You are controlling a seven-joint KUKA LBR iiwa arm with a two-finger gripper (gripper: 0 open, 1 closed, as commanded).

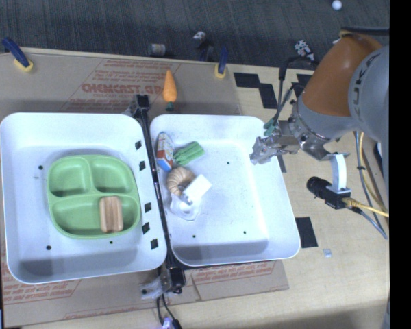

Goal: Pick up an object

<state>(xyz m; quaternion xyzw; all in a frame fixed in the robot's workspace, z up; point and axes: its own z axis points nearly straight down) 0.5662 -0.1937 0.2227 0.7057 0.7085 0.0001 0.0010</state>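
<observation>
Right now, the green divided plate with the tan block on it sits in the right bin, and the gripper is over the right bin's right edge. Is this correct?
Not quite. The camera view shows the green divided plate, with the tan block on it, in the left bin, not the right one. The gripper is indeed over the right bin's right edge.

Single fixed camera, mounted above the bench (pixel 212 286) and tilted downward, so it looked onto the work area at a slant, not straight down. It sat far enough back to take in both white bins whole, plus bench margin and a strip of dark floor (pixel 89 12) along the top of frame. The arm (pixel 349 81) entered from frame right; its gripper (pixel 260 149) was seen from above and hung at the right rim of the right bin (pixel 246 242). The left bin (pixel 27 252) lay well beyond the gripper, on the side away from the arm. No second view was logged, so no overlap was recorded.
</observation>
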